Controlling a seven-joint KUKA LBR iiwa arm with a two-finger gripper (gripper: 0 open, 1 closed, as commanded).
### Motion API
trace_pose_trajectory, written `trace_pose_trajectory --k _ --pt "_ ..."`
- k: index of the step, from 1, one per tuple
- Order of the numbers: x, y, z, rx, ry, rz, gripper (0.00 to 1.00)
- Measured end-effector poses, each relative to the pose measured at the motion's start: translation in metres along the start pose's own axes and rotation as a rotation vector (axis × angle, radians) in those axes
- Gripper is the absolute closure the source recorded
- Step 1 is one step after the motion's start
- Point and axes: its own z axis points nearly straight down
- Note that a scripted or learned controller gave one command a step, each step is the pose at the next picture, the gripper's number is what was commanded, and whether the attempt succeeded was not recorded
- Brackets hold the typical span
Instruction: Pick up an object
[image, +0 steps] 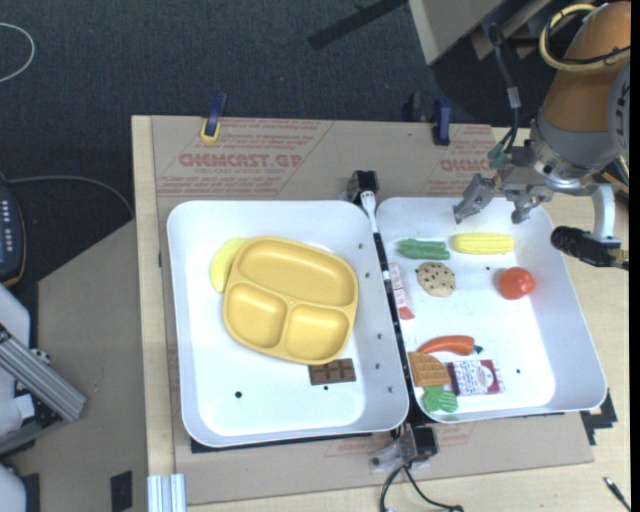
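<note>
My gripper (497, 209) hangs over the back of the right bin (572, 340), its two fingers spread open with nothing between them. Just below it lies a yellow corn cob (482, 243). Left of the corn is a green bean pod (422, 248), and a brown cookie (436, 278) lies under that. A red tomato (516, 283) sits toward the bin's right side. Near the front lie a red chili pepper (446, 345), a waffle piece (430, 370), a small dark red packet (473, 378) and a green item (440, 402).
The left bin (190, 300) holds a yellow divided tray (288, 298), with a yellow banana-like piece (224, 262) at its left and a chocolate bar (332, 373) in front. A red-white stick (399, 290) lies by the divider. Clamps (211, 118) hold the cardboard base.
</note>
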Motion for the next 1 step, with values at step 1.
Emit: trace_pose_trajectory --k 1 --pt "0.0001 0.0029 -0.0087 -0.015 -0.002 -0.002 0.00"
